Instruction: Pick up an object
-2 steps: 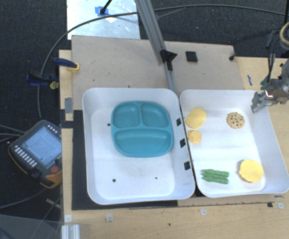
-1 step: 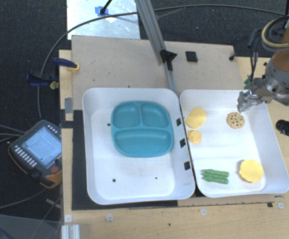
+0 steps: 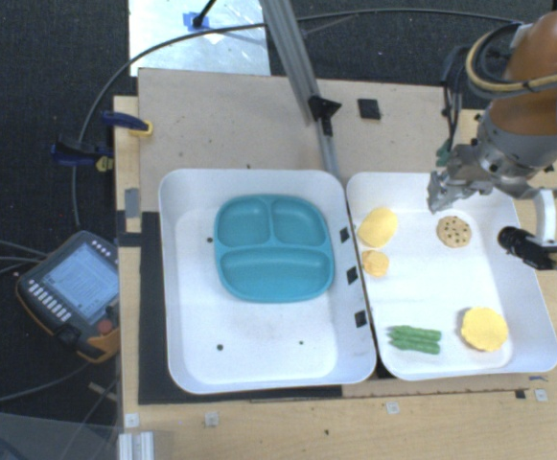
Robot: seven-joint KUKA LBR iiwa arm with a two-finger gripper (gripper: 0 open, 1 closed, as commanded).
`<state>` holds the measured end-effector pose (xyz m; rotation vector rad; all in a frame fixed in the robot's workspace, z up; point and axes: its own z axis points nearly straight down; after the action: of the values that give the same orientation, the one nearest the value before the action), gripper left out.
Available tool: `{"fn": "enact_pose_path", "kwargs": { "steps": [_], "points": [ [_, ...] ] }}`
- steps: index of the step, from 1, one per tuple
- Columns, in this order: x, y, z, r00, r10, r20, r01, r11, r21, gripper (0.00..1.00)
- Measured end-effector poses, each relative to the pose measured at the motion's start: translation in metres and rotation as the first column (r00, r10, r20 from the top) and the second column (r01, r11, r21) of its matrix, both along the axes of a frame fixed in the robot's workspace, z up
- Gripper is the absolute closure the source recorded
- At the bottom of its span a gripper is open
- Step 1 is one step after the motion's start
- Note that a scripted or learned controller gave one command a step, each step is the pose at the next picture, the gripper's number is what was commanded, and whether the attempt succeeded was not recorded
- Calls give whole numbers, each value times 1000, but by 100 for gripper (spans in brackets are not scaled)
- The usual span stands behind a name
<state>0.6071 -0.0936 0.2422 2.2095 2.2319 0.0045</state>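
The gripper [image 3: 443,197] hangs over the far part of the right bin [image 3: 527,353], at the end of the grey arm [image 3: 527,84] with its orange band. Whether it is open or closed cannot be told from this slanted view, and nothing shows clamped in it.

Just beside the gripper, toward the near side, lies a cookie [image 3: 454,231]: a small, round, flat, tan disc dotted with dark chips. It rests flat on the bin floor, apart from the other pieces.

Further left in the same bin, close to the wall shared with the other bin, sits a pale yellow rounded lump [image 3: 379,226], and just in front of it a smaller yellow-orange piece [image 3: 376,264]. Near the front edge lies a bunch of green beans [image 3: 415,338], and to its right a flat yellow round piece [image 3: 484,329].

The left bin [image 3: 192,353] holds a teal divided plate [image 3: 273,249] with three compartments, lying flat
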Motion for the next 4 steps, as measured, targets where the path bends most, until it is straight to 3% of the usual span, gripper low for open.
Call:
{"fn": "enact_pose_path", "kwargs": {
  "steps": [2,4],
  "points": [
    [14,100,-19,1000,0,0,0,1000,0,100],
    [-1,193,-21,1000,0,-1,0,1000,1,100]
  ]
}}
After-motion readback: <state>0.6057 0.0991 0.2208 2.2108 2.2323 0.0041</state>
